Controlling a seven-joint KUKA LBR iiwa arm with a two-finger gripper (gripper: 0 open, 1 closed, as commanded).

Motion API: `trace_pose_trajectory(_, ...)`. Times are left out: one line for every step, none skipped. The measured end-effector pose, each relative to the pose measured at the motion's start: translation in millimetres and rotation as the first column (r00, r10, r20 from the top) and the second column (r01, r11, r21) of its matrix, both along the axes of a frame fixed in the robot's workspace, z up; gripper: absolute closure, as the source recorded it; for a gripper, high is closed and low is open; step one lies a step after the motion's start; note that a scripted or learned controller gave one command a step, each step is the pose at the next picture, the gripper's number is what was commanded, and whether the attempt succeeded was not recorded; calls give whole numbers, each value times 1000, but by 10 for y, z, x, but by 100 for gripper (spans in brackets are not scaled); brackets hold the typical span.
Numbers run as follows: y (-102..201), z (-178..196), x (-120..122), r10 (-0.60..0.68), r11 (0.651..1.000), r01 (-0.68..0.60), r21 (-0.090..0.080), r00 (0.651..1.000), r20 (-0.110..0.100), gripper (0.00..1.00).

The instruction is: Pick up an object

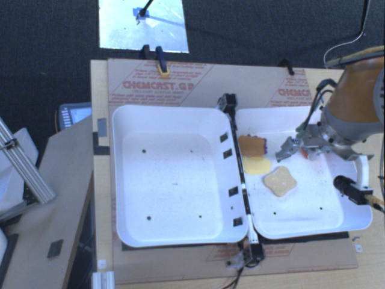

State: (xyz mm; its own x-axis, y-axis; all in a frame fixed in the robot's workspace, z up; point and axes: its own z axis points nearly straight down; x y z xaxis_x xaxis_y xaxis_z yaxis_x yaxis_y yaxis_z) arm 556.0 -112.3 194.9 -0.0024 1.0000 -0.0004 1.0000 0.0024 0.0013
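Observation:
In the right bin [313, 221] lie a brown toast-like piece [252, 144] by the left wall, a flat yellow piece [257, 165] just in front of it, and a pale bread-shaped piece [280, 181] near the middle. My gripper [287, 150] hangs low over the right bin, just right of the brown piece and behind the pale one, touching neither. A small red-orange bit [305, 153] shows under the gripper body; what it is cannot be told.
The left bin [120, 161] stands beside the right one, with a row of black clips [231, 155] along the shared wall. The arm's orange band [361, 92] and wrist cover the right bin's far right corner.

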Motion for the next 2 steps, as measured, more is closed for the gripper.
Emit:
trace_pose_trajectory(1, 109, 9, 2, 1000, -2, 0, 1000, 2, 100)
trace_pose_trajectory(688, 690, 149, 9, 1000, -9, 2, 1000, 7, 100)
